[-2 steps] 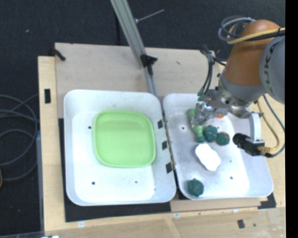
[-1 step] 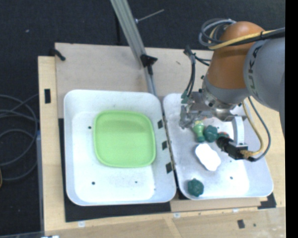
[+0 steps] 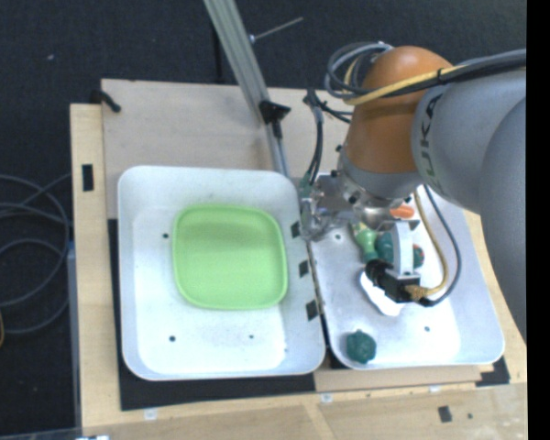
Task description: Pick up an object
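Observation:
My gripper (image 3: pixel 376 242) reaches down into the right bin (image 3: pixel 472 337) under the orange wrist band, over a cluster of small objects. That cluster holds a green piece (image 3: pixel 365 241), a white and green item (image 3: pixel 409 255), a black part (image 3: pixel 390 280) and a white flat piece (image 3: pixel 385 301). A small orange bit (image 3: pixel 402 212) peeks out beside the wrist. Alone near the bin's front edge lies a dark green lump (image 3: pixel 360 345). The arm hides the far part of this bin.
A light green square plate (image 3: pixel 230 256) lies in the middle of the left bin (image 3: pixel 147 337). A slanted metal pole (image 3: pixel 243 58) rises behind the bins. Cables loop off the wrist over the right bin.

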`<state>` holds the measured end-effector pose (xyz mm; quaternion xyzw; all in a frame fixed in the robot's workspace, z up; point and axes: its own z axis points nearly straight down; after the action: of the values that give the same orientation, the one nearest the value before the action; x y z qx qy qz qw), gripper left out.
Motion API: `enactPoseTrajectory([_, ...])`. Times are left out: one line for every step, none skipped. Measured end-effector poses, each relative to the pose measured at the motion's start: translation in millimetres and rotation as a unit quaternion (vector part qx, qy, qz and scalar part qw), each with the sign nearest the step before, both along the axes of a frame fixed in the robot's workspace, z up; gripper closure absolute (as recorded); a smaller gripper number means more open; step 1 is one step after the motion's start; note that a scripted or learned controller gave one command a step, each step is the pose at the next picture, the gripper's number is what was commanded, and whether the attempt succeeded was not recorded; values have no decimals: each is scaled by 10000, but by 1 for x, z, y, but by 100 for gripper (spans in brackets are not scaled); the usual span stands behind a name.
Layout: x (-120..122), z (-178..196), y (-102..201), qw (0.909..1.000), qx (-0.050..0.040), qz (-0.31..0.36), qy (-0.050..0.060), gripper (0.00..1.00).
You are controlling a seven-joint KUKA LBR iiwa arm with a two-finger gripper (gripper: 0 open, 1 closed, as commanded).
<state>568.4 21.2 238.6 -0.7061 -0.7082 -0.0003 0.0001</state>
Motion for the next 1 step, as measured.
enactPoseTrajectory([4,6,61,10000,4,9,-2,100])
